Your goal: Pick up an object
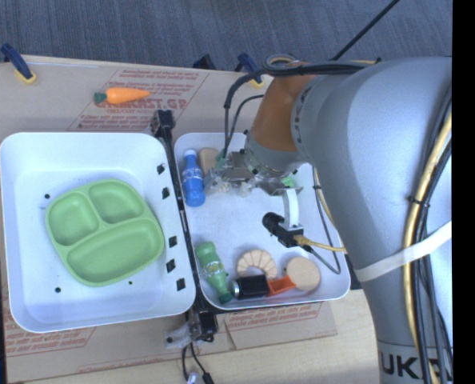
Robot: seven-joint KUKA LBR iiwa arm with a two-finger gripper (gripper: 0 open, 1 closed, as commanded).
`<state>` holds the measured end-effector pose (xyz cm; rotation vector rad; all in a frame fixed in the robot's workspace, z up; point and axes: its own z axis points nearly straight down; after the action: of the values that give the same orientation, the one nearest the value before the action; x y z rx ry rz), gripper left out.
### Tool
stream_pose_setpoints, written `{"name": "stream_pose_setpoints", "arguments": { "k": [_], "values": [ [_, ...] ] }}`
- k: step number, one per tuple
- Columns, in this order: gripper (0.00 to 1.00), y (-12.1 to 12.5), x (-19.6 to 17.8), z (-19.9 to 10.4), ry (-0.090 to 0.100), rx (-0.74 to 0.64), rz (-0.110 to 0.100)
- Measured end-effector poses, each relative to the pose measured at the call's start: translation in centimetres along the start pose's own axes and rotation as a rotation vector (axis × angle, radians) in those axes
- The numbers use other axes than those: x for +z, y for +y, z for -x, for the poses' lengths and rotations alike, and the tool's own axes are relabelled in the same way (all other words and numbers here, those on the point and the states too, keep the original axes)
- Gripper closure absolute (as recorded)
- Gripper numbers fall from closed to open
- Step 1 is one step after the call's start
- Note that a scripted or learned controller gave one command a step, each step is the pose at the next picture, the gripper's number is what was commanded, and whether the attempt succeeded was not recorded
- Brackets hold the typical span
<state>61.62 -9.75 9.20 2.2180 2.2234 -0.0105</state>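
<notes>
Right bin point(333, 288), blue bottle point(193, 180), arm above

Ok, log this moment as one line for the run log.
arm: over right bin | gripper: low near blue bottle, fingers unclear | held: nothing seen | left bin: green plate

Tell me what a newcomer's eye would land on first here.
The big grey arm reaching in from the right over the right bin, its gripper low beside a blue bottle. Next, the green divided plate alone in the left bin, and a toy carrot on the cardboard above.
</notes>
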Motion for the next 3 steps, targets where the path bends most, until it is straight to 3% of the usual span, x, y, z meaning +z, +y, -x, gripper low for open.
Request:
{"name": "stream_pose_setpoints", "arguments": {
  "k": [3],
  "values": [
    [0.0, 0.0, 0.0, 0.0, 0.0, 0.0, 0.0]
  ]
}}
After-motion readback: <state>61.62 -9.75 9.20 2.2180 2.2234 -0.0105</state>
